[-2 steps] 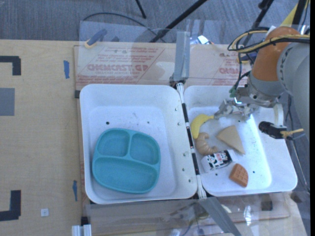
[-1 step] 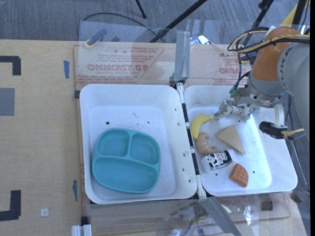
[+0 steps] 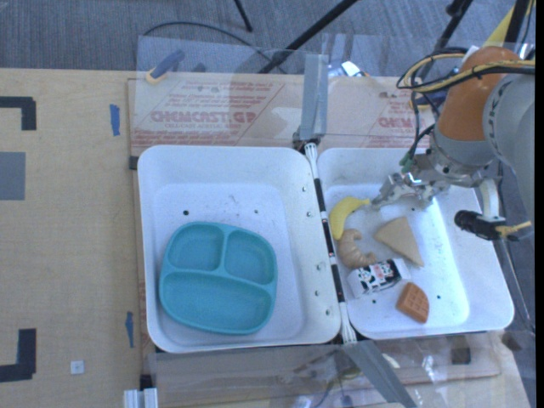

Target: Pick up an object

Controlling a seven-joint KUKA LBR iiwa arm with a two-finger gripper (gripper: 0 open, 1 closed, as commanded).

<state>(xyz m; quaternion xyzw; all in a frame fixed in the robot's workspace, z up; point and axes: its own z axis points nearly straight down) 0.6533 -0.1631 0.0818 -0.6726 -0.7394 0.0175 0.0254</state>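
Observation:
The right bin holds a yellow banana, a tan croissant-like piece, a beige wedge, a small black-and-white packet and an orange waffle piece. My gripper hangs low over the back of this bin, just right of the banana and above the wedge. I see nothing between its fingers.
The left bin bears a teal divided plate. A clear plastic sheet with red lettering stands behind the bins. A metal divider post rises between them. Cables loop near the arm's wrist.

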